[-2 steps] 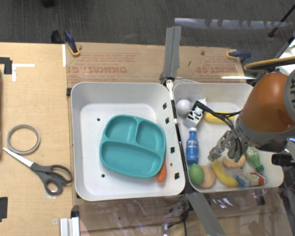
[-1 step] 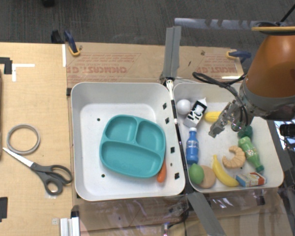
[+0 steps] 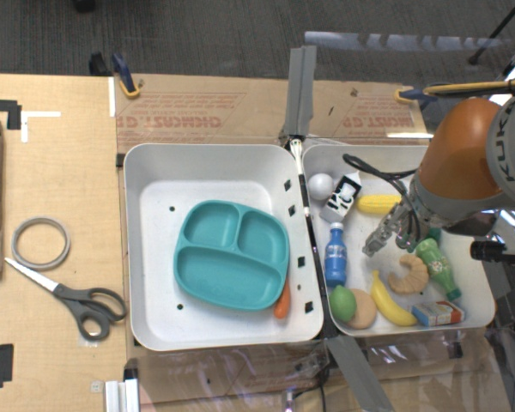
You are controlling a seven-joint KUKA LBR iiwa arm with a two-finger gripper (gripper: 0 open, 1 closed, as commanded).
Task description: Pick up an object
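The jaws [image 3: 393, 230] hang over the middle of the right bin [image 3: 483, 312], tilted down toward the left; the metal fingers [image 3: 376, 239] appear slightly parted with nothing visible between them, so no object is held.

Nearest candidate: the croissant [image 3: 409, 275], lying just near and right of the jaws, its curved body running left to right. The green bottle [image 3: 436, 266] lies just right of it, long axis slanting from far-left to near-right, touching or nearly touching the croissant. The near banana [image 3: 390, 302] lies closer to the near wall, long axis running far-left to near-right. A second yellow banana [image 3: 378, 203] lies just far-left of the jaws. The blue bottle [image 3: 336, 254] stands or lies well left, long axis running near to far, beside the bin wall.

Judgement: the move calls for a short drop toward the near side, and crowding by the green bottle may spoil the grip.

Arm pose: the orange band [image 3: 462, 154] sits right and far of the jaws, the wrist angled down-left into the bin.

The left bin [image 3: 146, 230] carries a teal plate [image 3: 232, 256]
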